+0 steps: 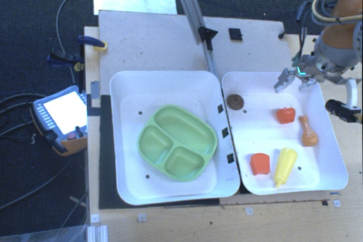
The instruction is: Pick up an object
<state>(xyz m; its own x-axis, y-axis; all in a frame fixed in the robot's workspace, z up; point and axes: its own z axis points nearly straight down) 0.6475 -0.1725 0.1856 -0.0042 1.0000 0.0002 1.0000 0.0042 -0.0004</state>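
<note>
Left bin: we list one light green divided plate, three compartments, lying flat near the middle.

Right bin: we list five loose items. A brown round disc near the upper left corner. A red-orange block toward the upper middle. A tan-orange bottle-shaped piece just right of it, near the right wall. A second red-orange cup-like piece in the lower part. A yellow squeeze bottle lying on its side just beside that.

Arm: gripper poised over the top rim of the right bin, fingers spread apart, nothing between them.

Status, as we judge it: nothing lifted yet; every candidate lies on the bin floor. Left to do: descend over one item, close, raise. The red-orange block is nearest the fingers, though apart from them.
</note>
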